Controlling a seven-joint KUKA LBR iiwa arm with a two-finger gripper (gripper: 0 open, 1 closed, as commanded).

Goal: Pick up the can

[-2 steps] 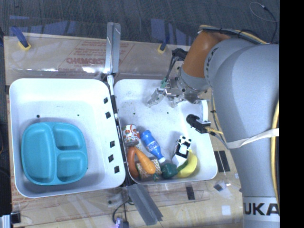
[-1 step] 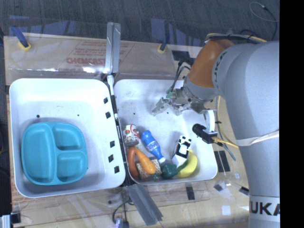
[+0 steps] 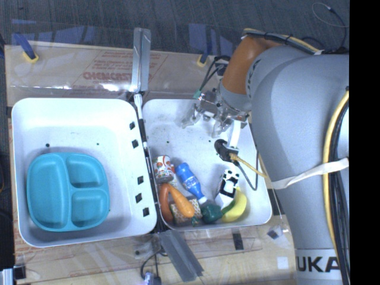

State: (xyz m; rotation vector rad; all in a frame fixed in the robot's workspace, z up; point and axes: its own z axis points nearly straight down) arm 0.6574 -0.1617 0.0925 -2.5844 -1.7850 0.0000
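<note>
Grey arm (image 3: 297, 135) housing, nearest the camera, fills the right side and reaches in from 3 o'clock over the right bin (image 3: 178, 114). An orange band (image 3: 240, 67) sits above the wrist. The gripper (image 3: 205, 116) hangs over the far part of the right bin; nothing sits between its fingers, and whether they are open or closed cannot be told at this resolution.

At 7 o'clock from the gripper, well apart from it, the can (image 3: 164, 168) lies near the bin's left wall. A blue bottle (image 3: 190, 181) lies just beside the can at its 4 o'clock. A carrot (image 3: 178, 200) lies at 6 o'clock from the can. A banana (image 3: 236, 208) rests in the near right corner, beside a black-and-white item (image 3: 228, 184).

At 9 o'clock, the left bin (image 3: 71, 114) holds a teal tray (image 3: 67, 190).
</note>
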